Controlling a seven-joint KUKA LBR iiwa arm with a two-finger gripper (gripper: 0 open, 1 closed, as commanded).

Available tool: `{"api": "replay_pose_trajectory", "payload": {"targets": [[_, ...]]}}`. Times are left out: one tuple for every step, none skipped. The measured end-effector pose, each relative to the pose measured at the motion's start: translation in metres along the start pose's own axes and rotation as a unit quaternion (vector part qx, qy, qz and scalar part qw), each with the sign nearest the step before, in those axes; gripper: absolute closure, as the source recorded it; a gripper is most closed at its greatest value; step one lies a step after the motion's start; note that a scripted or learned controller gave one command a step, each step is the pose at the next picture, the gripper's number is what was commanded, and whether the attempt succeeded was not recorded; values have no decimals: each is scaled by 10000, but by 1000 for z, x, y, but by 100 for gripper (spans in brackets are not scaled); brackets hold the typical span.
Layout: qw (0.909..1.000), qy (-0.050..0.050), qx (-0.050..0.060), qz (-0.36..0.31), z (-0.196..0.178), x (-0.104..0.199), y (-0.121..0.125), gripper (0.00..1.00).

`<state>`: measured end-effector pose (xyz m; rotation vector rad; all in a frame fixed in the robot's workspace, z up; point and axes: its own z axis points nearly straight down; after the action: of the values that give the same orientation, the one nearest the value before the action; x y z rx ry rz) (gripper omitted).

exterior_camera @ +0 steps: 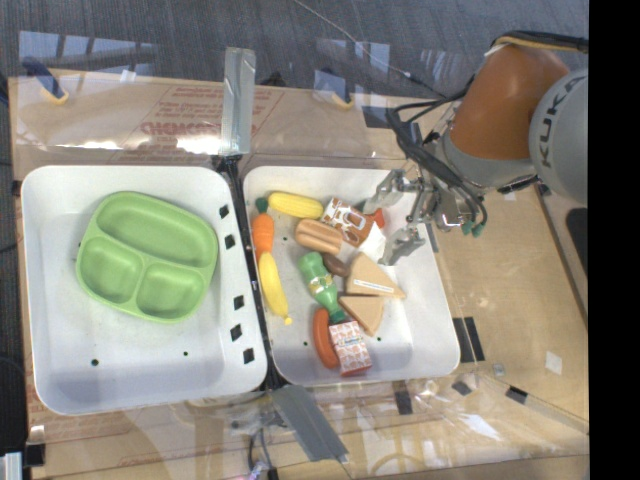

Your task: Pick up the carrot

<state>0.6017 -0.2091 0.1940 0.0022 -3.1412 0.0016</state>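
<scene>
Hovering over the wrong side of the bin

I have the two-finger metal gripper (pixel 400 213) at the upper right of the right-hand shallow white bin (pixel 432 318), fingers apart and nothing between them. The small orange carrot with a green top (pixel 263 233) lies along the left wall of that same bin, well apart from the fingers, across the pile of toy food. It sits between the yellow corn cob (pixel 296 205) above it and the yellow banana (pixel 271 282) below, touching or nearly touching both; I cannot tell which.

Risks as I judge them:
- Crowding. A descent on the carrot could catch the banana or corn instead, since all three lie close along the wall.
- The bin wall. The carrot sits hard against it, so one finger may land on the rim or have no room to get behind the carrot.
- The crossing. The hot dog in its bun (pixel 322 236) and the small red-and-white carton (pixel 348 220) lie between; a low pass would shove them.

The green sectioned plate (pixel 148 256) in the left-hand white bin (pixel 60 368) plays no part.
</scene>
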Motion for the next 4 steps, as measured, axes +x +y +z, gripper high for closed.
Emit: {"api": "replay_pose_trajectory", "payload": {"targets": [[10000,-14,5,-28,-11,-2,1,100],[9910,-58,26,-1337,-174,2,-1,100],[9988,5,-6,-482,-72,64,0,100],[9914,-71,39,-1305,-218,79,-1,100]]}}
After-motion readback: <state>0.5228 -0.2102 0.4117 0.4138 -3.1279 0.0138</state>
